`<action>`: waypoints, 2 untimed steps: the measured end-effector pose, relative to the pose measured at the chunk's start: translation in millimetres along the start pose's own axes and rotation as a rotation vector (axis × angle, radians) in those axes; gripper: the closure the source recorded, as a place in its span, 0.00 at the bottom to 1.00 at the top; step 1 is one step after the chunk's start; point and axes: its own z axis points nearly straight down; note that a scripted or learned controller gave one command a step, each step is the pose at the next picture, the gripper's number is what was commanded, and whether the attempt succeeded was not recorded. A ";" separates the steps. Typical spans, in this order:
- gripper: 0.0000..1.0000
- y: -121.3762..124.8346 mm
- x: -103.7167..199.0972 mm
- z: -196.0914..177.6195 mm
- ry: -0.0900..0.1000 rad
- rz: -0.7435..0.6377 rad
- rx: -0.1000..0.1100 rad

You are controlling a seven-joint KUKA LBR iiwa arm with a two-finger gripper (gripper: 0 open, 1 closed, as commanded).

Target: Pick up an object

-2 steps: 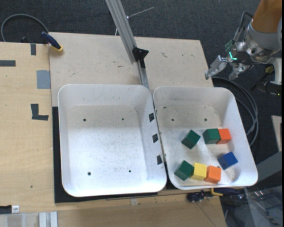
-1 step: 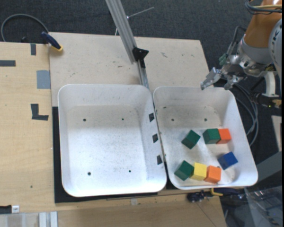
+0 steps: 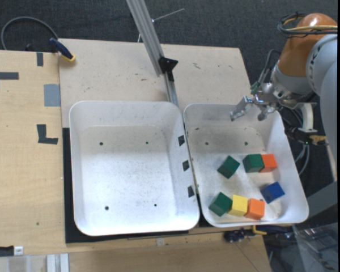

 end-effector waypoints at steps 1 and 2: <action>0.00 -0.8 1.4 54.6 -0.001 -0.001 -0.002; 1.00 0.7 1.9 40.5 -0.002 -0.002 -0.007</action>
